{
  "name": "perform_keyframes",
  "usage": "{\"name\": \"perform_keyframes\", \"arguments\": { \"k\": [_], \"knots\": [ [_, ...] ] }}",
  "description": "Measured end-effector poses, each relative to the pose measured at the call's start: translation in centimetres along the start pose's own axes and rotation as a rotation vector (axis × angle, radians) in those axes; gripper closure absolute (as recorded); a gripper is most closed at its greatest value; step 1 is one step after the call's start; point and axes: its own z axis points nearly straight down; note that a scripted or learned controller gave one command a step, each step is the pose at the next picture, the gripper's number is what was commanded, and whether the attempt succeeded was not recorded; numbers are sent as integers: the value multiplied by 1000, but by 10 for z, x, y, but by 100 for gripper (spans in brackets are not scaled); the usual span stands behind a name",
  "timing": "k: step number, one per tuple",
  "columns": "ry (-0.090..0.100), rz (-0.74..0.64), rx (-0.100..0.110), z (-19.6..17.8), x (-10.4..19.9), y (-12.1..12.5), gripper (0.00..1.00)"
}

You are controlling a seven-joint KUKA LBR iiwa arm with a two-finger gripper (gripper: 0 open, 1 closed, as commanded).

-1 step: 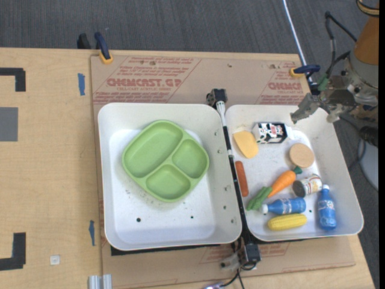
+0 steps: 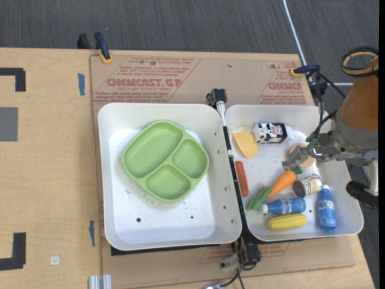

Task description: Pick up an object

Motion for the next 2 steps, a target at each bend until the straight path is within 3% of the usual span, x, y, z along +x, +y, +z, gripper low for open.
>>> {"name": "perform_keyframes", "arguments": {
  "k": [1, 2],
  "knots": [
    [0, -121, -4, 78, 20, -38, 0],
    [-3, -120, -8, 68, 19, -36, 100]
  ]
}}
